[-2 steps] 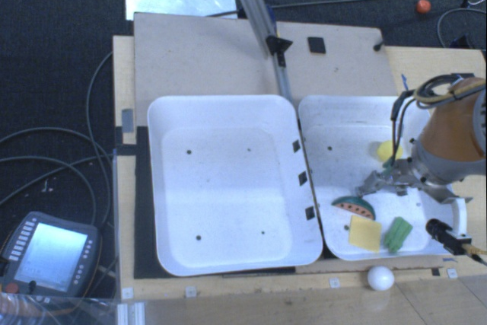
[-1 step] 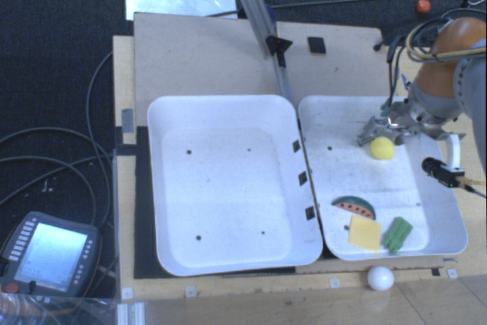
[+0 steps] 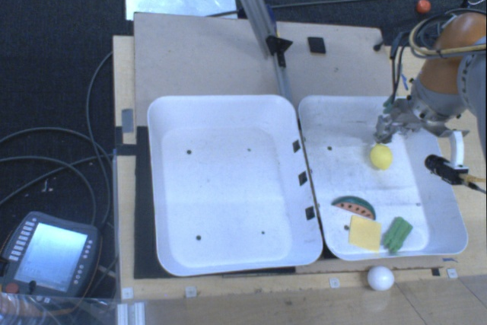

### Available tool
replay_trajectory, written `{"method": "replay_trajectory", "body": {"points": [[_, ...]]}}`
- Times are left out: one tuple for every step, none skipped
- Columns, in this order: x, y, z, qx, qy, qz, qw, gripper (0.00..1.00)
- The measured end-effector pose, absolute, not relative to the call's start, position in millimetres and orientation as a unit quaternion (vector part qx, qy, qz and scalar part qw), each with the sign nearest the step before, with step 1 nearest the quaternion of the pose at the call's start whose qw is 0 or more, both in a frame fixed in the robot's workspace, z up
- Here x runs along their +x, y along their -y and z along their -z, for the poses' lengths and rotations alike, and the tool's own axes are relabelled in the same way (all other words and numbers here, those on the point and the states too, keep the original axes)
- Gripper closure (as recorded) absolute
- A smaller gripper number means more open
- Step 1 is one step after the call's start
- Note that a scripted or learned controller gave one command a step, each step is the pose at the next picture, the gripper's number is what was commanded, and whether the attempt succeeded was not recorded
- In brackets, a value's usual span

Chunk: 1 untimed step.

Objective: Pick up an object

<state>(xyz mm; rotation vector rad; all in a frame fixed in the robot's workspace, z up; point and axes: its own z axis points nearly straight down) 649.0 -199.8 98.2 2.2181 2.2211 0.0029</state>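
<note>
My gripper (image 3: 383, 130) sits over the right bin (image 3: 332, 122), near its far right edge; can't tell its state from here. Yellow ball (image 3: 381, 157) lies just below the tip, in the bin. Watermelon slice (image 3: 354, 206), yellow block (image 3: 364, 233), green piece (image 3: 397, 234) near the front edge. White ball (image 3: 380, 278) on the bench front edge.

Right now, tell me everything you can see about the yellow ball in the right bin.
The yellow ball is small, round and plain, smooth-looking, maybe a toy lemon. It rests on the floor of the right bin, in its upper half, apart from the watermelon slice lower down. The gripper sits just above it in the view; contact is unclear.
</note>
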Motion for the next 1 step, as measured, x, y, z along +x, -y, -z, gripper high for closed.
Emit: {"method": "replay_trajectory", "body": {"points": [[591.9, 208.7, -236.5, 0.707, -0.707, -0.0024, 0.005, 1.00]]}}
